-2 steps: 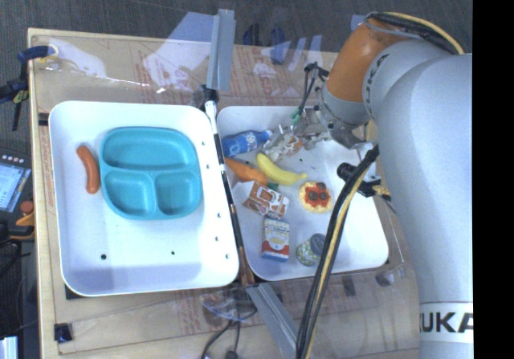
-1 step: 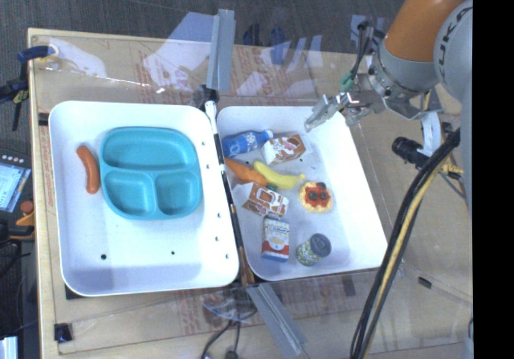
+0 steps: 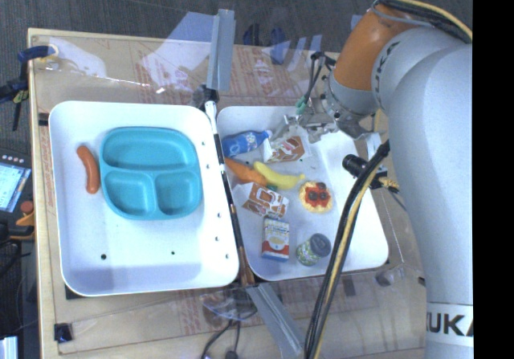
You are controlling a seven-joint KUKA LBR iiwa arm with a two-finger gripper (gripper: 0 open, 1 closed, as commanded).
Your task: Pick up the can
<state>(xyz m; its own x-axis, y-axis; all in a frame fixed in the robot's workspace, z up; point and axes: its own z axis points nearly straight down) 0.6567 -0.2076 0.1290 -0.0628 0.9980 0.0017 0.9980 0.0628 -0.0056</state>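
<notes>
The small green-labelled metal can [image 3: 312, 249] lies in the near part of the right shallow white bin [image 3: 365, 225], just right of a red-and-white carton [image 3: 275, 238]. The two-finger gripper [image 3: 309, 120] hovers over that bin's far edge, well apart from the can; the jaws' opening cannot be determined. The left bin [image 3: 68, 229] holds a blue sectioned plastic tray [image 3: 150, 171]

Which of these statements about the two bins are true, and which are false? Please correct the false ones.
1. The can lies in the right bin, near its front edge. True.
2. The blue tray sits in the right bin. False: it sits in the left bin.
3. The sausage lies inside the tray. False: it lies beside the tray, on the bin floor.
4. The banana lies in the right bin. True.
</notes>
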